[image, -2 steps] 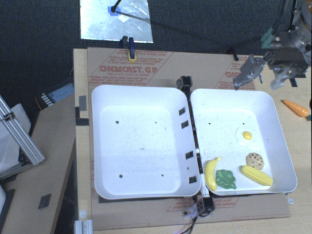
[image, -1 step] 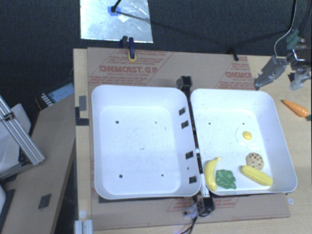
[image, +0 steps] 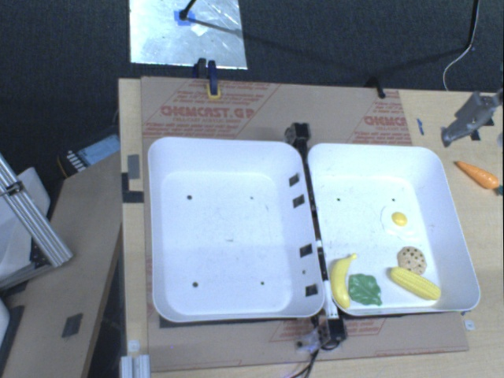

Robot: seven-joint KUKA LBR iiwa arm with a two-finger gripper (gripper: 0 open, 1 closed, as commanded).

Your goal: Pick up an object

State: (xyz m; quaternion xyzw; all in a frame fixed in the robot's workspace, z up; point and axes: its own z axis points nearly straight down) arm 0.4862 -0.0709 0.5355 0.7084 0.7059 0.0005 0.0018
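Observation:
The right bin (image: 441, 181) holds several toy foods. A fried egg (image: 398, 219) lies at mid-right, with a round cookie (image: 411, 259) below it. A yellow corn cob (image: 415, 283) rests near the front right corner. A banana (image: 341, 280) lies along the front left wall, beside a green leafy piece (image: 365, 290). A grey shape at the view's right edge, which looks like my gripper (image: 470, 120), hangs over the bench beyond the right bin's far corner, well apart from all of these objects.
The left bin (image: 161, 211) adjoins the right one along a black clipped divider (image: 309, 211). An orange carrot (image: 478, 175) lies on the bench outside the right bin. A foil sheet (image: 187, 22) sits at the back.

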